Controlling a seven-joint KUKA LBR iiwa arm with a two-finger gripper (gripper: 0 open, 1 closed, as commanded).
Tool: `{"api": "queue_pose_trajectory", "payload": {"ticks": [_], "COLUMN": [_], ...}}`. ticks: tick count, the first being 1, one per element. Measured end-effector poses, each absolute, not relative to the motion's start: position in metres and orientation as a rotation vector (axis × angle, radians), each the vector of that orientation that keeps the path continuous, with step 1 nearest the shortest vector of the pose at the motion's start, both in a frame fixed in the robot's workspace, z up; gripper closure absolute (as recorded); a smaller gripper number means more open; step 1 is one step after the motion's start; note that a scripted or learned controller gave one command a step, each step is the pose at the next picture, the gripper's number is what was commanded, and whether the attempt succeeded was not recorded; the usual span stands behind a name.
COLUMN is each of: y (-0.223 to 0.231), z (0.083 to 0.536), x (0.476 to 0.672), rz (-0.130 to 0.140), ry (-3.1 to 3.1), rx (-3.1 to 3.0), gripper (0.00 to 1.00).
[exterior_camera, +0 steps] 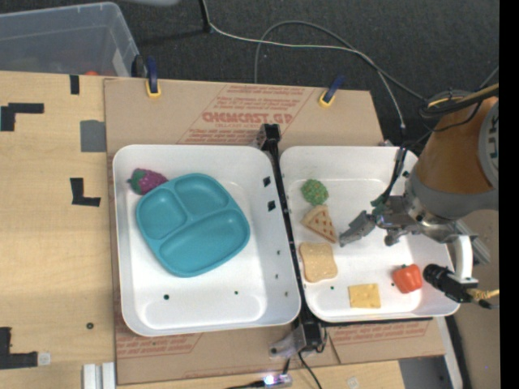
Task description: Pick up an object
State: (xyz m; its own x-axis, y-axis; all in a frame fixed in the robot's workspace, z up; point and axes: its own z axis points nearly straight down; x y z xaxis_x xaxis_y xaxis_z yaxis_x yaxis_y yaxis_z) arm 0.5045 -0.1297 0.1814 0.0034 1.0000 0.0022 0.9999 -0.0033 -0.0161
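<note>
While the grey arm [454, 168] is reaching in from the right, its hand [365, 227] is being held low over the middle of the right bin [357, 156], with nothing seen between its fingers; the dark fingers [355, 232] are pointing left toward the food pieces, and whether they are parted or closed cannot be told. Several toy foods are lying in this bin: a green broccoli piece [315, 191] is sitting near the upper left, a brown waffle-patterned wedge [320, 224] is lying just below it and just beside the fingertips, a pale slice of bread [318, 261] is resting below the wedge, a yellow cheese square [364, 296] is lying near the front wall, and a red pepper [408, 278] is sitting to the right of the cheese, below the wrist. In the left bin [203, 314], a teal divided plate [192, 224] is lying tilted across the middle, and a purple and green toy fruit [146, 181] is tucked against its upper left edge. Both bins are being carried on a cardboard sheet [243, 112] spread on the wooden counter [49, 241], and the sheet is being held at its far edge by two clamps [152, 82]
</note>
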Motion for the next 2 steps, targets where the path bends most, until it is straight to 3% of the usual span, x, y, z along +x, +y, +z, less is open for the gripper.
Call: {"api": "queue_pose_trajectory", "payload": {"ticks": [1, 2], "y": [-0.129, -0.129], "z": [0.188, 0.124], "x": [0.508, 0.507], "rz": [0.003, 0.006], "ry": [-2.221, -2.218], "rx": [-2.219, -2.217], "gripper": [0.00, 0.00]}}
